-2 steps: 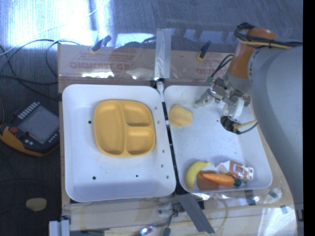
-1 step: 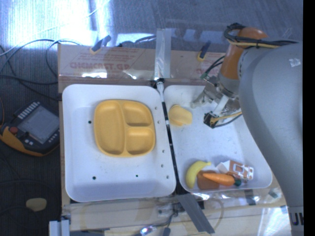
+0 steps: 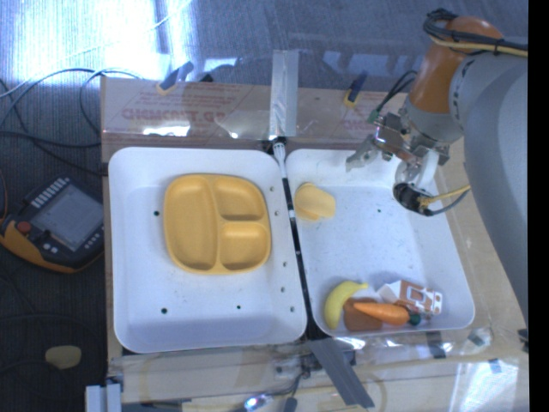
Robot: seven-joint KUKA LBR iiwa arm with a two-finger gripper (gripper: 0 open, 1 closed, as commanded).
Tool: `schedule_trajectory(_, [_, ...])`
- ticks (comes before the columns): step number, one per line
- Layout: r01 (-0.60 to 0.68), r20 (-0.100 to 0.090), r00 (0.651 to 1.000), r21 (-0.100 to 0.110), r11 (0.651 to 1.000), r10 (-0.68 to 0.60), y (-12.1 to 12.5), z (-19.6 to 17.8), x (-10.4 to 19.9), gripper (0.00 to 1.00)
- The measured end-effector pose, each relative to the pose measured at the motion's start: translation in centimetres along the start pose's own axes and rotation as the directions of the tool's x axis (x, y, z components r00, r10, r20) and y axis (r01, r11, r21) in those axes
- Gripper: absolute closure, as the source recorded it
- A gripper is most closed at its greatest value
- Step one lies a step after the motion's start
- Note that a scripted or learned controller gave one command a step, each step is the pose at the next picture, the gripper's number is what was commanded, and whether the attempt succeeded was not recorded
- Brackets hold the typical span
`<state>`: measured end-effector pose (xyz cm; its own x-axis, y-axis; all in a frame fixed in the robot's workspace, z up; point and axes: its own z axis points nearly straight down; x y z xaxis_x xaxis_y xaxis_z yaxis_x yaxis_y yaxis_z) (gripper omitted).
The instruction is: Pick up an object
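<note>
We see the two-finger gripper [image 3: 383, 148] hanging over the far edge of the right white bin [image 3: 446, 256], its jaws apart and holding nothing. The nearest candidate, a pale yellow rounded plastic piece [image 3: 314, 202], lies against the left wall; closing there, we judge, risks striking the rim or nudging it away.

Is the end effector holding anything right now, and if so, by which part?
Nothing is held: the end effector hangs over the right bin, apart from every item.
</note>
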<state>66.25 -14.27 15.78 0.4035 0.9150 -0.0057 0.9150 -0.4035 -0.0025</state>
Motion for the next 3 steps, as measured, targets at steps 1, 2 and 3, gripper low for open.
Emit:
schedule_trajectory(1, [0.077,0.000,0.997,-0.001,0.997,-0.077,0.3,-3.7,0.8,0.00])
schedule_trajectory(2, [0.085,0.000,0.996,0.000,0.996,-0.085,2.3,-2.5,-3.8,0.00])
schedule_trajectory(3, [0.457,-0.005,0.890,-0.003,0.890,-0.457,-2.3,6.5,-5.3,0.00])
